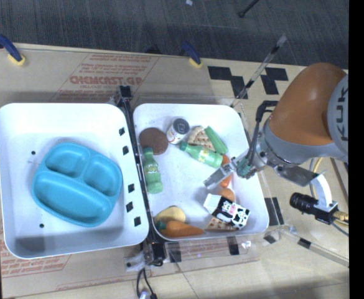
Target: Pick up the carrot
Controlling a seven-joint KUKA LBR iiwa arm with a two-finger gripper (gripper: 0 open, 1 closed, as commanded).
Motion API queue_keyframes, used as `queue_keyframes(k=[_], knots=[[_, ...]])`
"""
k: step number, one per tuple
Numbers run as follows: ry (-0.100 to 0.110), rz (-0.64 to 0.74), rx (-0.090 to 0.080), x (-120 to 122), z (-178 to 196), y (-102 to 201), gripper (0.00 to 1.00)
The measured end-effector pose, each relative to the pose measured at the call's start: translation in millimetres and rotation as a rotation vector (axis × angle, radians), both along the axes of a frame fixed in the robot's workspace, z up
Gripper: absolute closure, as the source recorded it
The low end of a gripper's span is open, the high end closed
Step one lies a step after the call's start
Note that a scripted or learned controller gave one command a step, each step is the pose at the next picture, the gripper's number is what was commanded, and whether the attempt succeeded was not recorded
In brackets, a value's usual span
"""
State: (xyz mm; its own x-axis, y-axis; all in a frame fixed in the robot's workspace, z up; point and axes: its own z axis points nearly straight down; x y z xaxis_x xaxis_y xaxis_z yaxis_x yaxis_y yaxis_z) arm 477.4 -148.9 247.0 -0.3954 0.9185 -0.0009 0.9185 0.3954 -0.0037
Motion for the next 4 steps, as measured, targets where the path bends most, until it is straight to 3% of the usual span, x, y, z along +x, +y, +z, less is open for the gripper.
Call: queue_keyframes(k=[1, 2, 3, 4], knots=[[0.009, 0.015, 0.005, -3, -94, 53, 0.0], [-0.001, -0.04, 0.0, -1, -45, -6, 0.0], [0.001, 0.009, 0.004, -1, -156, 51, 0.0], [0.004, 0.02, 0.003, 0, -147, 51, 1.0]])
